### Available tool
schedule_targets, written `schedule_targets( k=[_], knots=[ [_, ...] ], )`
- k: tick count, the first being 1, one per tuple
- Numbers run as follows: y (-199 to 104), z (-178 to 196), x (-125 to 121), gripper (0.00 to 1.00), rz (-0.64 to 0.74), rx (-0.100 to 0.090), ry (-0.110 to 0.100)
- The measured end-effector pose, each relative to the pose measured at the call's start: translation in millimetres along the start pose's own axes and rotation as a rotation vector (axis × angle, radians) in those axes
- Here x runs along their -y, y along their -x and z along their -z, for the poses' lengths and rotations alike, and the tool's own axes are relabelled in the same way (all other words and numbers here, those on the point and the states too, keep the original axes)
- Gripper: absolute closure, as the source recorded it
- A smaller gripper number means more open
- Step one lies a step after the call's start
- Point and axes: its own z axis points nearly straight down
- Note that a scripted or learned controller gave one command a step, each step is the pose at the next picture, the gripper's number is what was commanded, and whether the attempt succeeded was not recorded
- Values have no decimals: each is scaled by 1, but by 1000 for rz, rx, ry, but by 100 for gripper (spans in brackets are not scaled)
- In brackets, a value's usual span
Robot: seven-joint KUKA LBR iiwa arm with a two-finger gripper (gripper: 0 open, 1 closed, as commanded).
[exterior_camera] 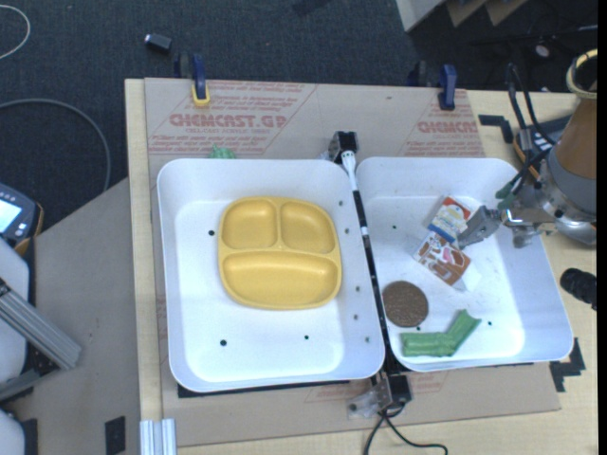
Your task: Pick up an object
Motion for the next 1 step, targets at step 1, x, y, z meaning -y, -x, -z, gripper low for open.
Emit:
schedule_targets(
  k=[1],
  knots=[
    [11, -144, 16, 0, -1, -1, 1]
  ],
)
